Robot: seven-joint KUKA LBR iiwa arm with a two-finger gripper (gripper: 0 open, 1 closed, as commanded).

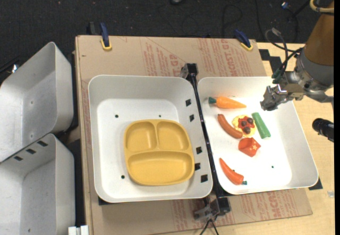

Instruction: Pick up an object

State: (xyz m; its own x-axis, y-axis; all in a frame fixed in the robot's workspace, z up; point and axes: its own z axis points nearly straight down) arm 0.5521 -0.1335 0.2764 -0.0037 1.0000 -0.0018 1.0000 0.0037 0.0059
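1. Red chili (231,171) lay nearest the camera, at the front of the right bin (297,173).
2. A yellow tray (158,152) with three compartments sat in the left bin (106,122).
3. A red pepper (249,146) sat mid-bin, beyond the chili.
4. Just behind it lay a sausage (229,126), a yellow piece with dark spots (246,124) and a green stick (261,125), close together.
5. A carrot (228,102) lay near the right bin's far edge, by the divider.
6. The claw (270,100) hovered over the right bin's far right part, above the green stick, holding nothing visible; whether it was spread or pressed together could not be told.
7. Both bins rested on a cardboard-covered surface (159,53).
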